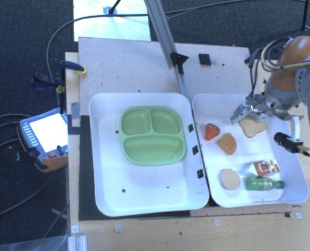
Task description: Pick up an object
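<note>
Risk first: your gripper (247, 114) hangs at the top edge of the pale tan bread-slice-shaped toy (252, 126) in the right white bin (301, 192), so closing there could clip its rim and flick it away. Fingers look splayed wide, holding nothing.

The arm (301, 72) is grey with a rounded orange band — pale cables loop beside it. Below sits a metallic gripper (251, 112); right of its fingers, a black cylindrical attachment — white-bracketed.
</note>
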Action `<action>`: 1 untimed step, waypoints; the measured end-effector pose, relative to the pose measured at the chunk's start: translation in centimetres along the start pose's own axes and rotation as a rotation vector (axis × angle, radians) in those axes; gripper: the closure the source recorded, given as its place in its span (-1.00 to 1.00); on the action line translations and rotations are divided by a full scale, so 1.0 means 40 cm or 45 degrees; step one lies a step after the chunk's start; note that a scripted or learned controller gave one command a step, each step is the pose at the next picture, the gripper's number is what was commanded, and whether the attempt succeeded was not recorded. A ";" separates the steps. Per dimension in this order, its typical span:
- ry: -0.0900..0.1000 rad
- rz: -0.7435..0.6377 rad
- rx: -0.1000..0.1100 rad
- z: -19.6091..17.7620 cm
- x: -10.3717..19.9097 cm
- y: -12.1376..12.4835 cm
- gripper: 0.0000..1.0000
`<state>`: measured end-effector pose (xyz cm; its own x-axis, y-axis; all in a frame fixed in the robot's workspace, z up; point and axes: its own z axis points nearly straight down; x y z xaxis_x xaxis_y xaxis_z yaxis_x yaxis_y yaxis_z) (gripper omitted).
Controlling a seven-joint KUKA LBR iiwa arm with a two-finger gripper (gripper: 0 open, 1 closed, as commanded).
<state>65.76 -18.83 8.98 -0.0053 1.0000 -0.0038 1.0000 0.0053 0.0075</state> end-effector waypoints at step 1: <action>-0.009 -0.005 -0.016 -0.037 -0.004 0.008 1.00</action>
<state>66.07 -19.00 10.48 -0.0090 0.9999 -0.0110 0.9998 0.0092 0.0203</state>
